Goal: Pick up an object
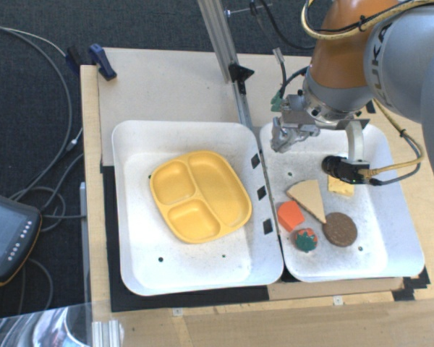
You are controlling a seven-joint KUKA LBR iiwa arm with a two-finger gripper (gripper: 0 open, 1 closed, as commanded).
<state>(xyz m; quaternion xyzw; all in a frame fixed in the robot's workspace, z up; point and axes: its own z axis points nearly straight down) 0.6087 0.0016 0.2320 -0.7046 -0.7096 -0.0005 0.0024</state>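
Observation:
My gripper [284, 140] hangs over the far left part of the right bin [398, 230], above its floor, with nothing visible between its fingers. Below it in that bin lie a tan wedge [309, 196], an orange block [291, 215], a green and red toy [306, 240], a brown round disc [341, 229] and a small yellow piece [340, 186]. All of these sit nearer the front than the gripper, apart from it.
The left bin [130, 266] holds a yellow divided plate [199, 196]. A metal pole [218, 27] rises behind the bins' shared edge. A blue clamp [103, 61] sits at the bench's far left corner, and cables trail off to the left.

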